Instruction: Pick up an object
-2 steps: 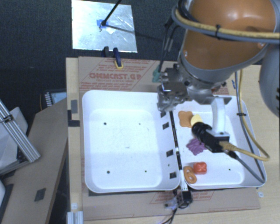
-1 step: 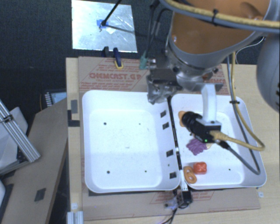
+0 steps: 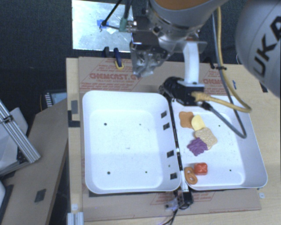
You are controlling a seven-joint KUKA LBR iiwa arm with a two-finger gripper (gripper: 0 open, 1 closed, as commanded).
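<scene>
1. Camera view, largest item first: the bench top (image 3: 109,72), a tan board with red lettering, carries two shallow white bins side by side.
2. Left bin (image 3: 94,176): white floor with a few small dark dots.
3. Right bin (image 3: 246,167): holds all the loose objects, grouped near its left wall, close to the divider between the bins.
4. Arm (image 3: 184,9): grey body with an orange band, at the top of the frame, above the far edge of the bench. A yellow cable (image 3: 228,104) and a grey cable (image 3: 235,127) trail over the far part of the right bin.
5. Gripper (image 3: 142,68): hangs over the board just beyond the far rim of the left bin, well apart from the objects. Nothing is visible between its fingers; whether they are apart or closed, I cannot tell.
6. Task objects, all lying on the right bin floor:
   - beige waffle-textured piece (image 3: 206,137), touching the purple piece on its right side;
   - purple grape-like cluster (image 3: 197,146), mid-bin;
   - orange piece (image 3: 186,119), farthest from the camera, overlapped by the yellow one;
   - pale yellow piece (image 3: 198,122), just beside the orange piece and above the beige one;
   - red piece (image 3: 200,168), near the front of the bin;
   - orange ring-shaped piece (image 3: 190,175), touching the red piece on its left, by the divider.
</scene>
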